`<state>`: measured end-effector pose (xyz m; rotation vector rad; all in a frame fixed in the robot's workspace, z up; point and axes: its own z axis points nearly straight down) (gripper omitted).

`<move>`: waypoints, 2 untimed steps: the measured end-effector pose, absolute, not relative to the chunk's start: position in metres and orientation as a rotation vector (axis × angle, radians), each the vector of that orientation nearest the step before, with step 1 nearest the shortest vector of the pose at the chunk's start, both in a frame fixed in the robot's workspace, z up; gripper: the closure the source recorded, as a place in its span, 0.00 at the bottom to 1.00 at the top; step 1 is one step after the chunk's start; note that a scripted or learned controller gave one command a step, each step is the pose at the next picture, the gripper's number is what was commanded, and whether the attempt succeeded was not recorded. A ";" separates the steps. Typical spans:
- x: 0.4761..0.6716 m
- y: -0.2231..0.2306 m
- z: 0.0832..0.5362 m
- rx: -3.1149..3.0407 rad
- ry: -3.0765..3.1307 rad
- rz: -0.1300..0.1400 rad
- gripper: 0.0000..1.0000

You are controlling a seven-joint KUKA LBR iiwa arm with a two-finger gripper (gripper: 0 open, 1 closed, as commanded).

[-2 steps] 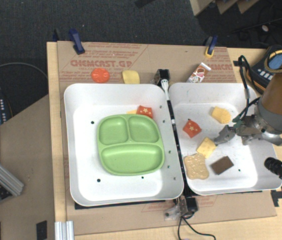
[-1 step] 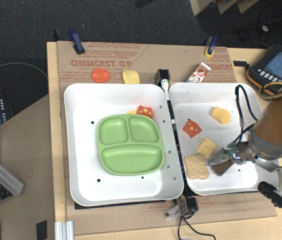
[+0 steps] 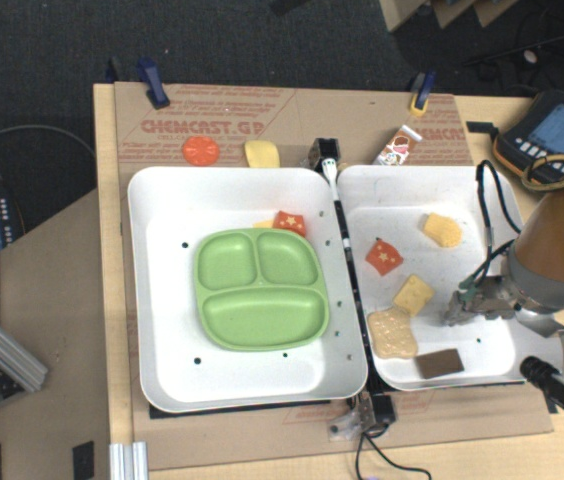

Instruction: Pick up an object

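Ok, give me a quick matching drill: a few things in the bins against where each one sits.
Things:
1. green tray
2. brown block
3. red piece with a star
4. orange disc

Places:
A. on the board behind the bins
B. near front edge of right bin
C. middle of left bin
D. right bin, toward its left side

Pairs: 1-C, 2-B, 3-D, 4-A

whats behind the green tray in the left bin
A red piece with a yellow star and a sliver of something yellow poke out past the far rim of the green tray. The tray covers their lower parts.
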<state>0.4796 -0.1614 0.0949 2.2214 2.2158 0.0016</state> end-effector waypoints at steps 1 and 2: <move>0.479 -0.161 0.094 2.222 2.217 0.001 0.00; 0.536 -0.087 0.084 2.209 2.230 0.008 0.00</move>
